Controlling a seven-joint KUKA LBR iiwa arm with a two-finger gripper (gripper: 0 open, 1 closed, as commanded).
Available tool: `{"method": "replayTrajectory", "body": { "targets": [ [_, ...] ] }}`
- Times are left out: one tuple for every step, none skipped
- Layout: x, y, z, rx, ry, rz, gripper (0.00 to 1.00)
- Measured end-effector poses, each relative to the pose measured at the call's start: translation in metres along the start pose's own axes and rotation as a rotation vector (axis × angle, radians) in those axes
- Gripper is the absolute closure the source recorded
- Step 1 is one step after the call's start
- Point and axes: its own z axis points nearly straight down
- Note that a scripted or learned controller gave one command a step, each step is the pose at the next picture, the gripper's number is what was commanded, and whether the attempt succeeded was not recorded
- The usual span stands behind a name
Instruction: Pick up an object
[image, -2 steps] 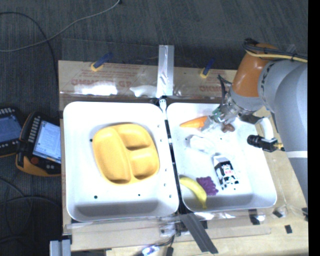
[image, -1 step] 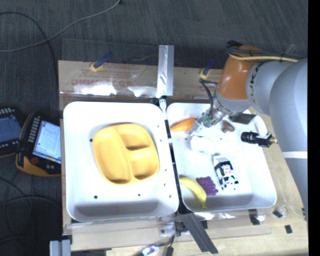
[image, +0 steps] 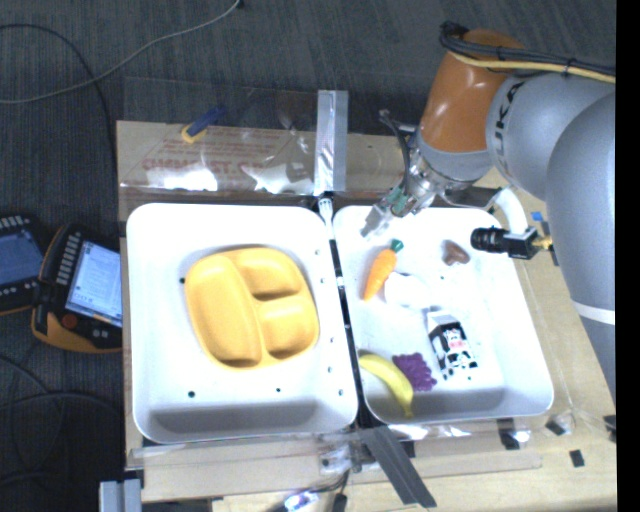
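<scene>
In the right bin (image: 520, 330) lie an orange toy carrot with a green tip (image: 378, 273), a yellow banana (image: 388, 380), a purple bunch of grapes (image: 415, 371), a small black-and-white carton (image: 451, 346) and a small brown piece (image: 456, 253). My gripper (image: 378, 220) hangs over the bin's far left corner, slanted down and to the left. It is just above and beyond the carrot's green tip. Nothing shows held in it.
A yellow divided plate (image: 255, 303) fills the middle of the left bin (image: 160, 400). Crumpled clear plastic (image: 240, 160) lies behind the bins. A black handheld device (image: 80, 290) rests on the floor at the left. The grey arm (image: 560, 130) covers the upper right.
</scene>
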Motion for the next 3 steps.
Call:
{"method": "replayTrajectory", "body": {
  "targets": [
    [0.007,-0.050,-0.003,0.001,0.000,-0.284,1.00],
    [0.060,-0.037,0.001,0.000,0.003,-0.151,1.00],
    [0.110,-0.036,0.001,0.004,0.002,0.268,1.00]
  ]
}}
